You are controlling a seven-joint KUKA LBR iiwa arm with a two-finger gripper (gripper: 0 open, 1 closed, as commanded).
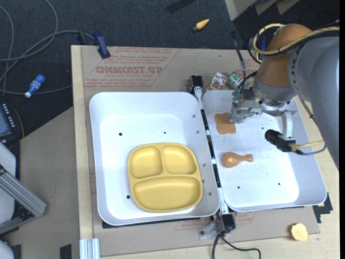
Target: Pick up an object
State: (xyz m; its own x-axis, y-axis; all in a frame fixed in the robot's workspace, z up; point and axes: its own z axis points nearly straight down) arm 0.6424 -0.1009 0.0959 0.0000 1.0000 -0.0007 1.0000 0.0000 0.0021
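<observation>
The gripper (235,116) hangs low in the right bin (280,190), right at the toast (225,124); finger state impossible to tell; drumstick (236,159) lies nearby.

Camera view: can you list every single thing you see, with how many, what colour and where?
Shallow white plastic bins: two, white, side by side on the bench.
Yellow three-compartment plastic tray: one, yellow, in the left bin.
Flat tan toast-like piece: one, orange-brown, upper left of the right bin, under the gripper.
Orange-brown toy drumstick: one, in the middle of the right bin.
Blue and white small bottle: one, on the dark floor at left.
Small yellow lump: one, on the bench below the right bin.
Grey two-finger gripper: one, above the toast-like piece.
</observation>
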